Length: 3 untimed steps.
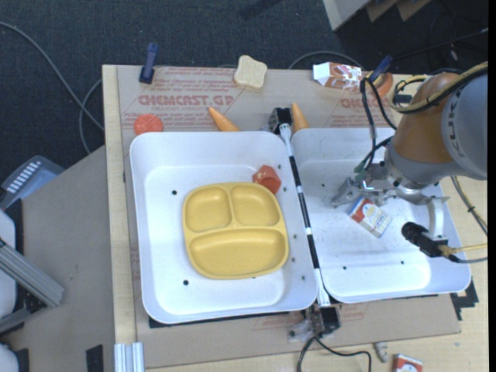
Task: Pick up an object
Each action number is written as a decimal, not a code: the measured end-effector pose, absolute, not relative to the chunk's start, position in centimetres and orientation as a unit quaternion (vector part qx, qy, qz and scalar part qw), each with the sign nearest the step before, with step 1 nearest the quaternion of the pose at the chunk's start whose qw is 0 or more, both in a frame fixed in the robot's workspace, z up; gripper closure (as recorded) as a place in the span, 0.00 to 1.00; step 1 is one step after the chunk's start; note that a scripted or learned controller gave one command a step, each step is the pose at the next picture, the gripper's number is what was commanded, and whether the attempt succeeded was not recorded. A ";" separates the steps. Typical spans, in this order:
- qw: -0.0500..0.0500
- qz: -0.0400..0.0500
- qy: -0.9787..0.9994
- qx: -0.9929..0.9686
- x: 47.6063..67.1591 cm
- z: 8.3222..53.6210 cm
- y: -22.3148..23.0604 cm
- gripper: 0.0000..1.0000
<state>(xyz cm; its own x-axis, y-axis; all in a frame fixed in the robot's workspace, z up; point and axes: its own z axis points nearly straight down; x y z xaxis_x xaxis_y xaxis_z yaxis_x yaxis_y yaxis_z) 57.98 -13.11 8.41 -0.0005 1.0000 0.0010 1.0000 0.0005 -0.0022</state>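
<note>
My gripper (355, 194) is low inside the right bin (372, 273), near its upper middle, with the grey arm and its orange band (422, 134) reaching in from the right. A small white, red and blue carton (371, 216) lies tilted on the bin floor just below and right of the gripper, touching it or very close. In the left bin (159, 231) a yellow divided plate (234, 231) rests flat. A small red piece of toy food (268, 178) sits at the plate's upper right corner.
On the bench behind the bins lie a bread slice (250, 72), an orange carrot (223, 120), a red round piece (147, 123), a blue clip (148, 62) and a small milk carton (337, 74). A black cable plug (425, 239) hangs over the right bin's right side.
</note>
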 end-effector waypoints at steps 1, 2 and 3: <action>0.000 0.000 -0.707 -0.707 58.1 9.4 -13.1 1.00; 0.000 0.000 -0.707 -0.707 58.0 9.4 -13.1 0.00; 0.001 0.000 -0.707 -0.707 53.8 8.7 -14.0 0.00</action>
